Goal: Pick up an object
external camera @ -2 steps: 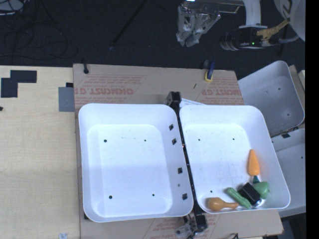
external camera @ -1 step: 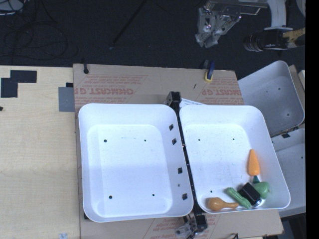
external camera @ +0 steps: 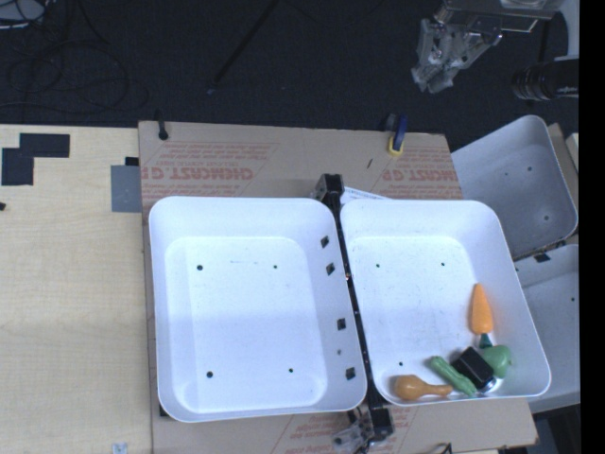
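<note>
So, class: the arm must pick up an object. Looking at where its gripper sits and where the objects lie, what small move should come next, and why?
Probably bring the gripper down toward the right bin. It sits high above the bench's far edge, while the orange carrot-like piece, the black block and the green pieces cluster in that bin's near right corner. The carrot lies a little apart, so it seems the easiest target.

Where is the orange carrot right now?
The carrot lies in the right bin, by its right wall, just above the black block and green toys.
</note>
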Controlling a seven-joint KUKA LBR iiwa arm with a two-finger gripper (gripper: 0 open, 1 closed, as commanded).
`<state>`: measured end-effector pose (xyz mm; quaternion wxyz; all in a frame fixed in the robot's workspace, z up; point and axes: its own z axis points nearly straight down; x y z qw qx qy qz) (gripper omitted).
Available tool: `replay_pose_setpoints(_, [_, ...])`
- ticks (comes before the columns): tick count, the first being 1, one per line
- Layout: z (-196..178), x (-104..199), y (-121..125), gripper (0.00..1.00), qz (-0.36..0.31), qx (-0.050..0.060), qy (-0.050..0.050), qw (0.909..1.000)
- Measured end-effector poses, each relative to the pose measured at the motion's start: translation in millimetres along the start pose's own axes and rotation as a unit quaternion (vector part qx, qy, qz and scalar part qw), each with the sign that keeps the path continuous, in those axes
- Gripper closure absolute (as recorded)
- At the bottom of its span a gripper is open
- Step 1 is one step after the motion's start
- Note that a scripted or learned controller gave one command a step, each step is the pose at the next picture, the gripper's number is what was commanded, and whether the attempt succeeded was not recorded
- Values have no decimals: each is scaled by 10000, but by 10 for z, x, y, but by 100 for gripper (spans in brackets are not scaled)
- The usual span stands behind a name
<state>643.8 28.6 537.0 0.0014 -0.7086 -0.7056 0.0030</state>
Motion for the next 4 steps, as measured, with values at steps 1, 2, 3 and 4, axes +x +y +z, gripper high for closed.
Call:
replay_pose_setpoints(1, [0, 231, 0, 100, -29, -9, 9, 10000])
replay_pose_setpoints(2, [-1, 499, -1, 100, -35, -12, 11, 10000])
replay_pose_setpoints(3, [-1, 167, 0, 100, -12, -4, 3, 10000])
replay_pose_setpoints(4, [1, -176, 1, 100, -8, -2, 3, 10000])
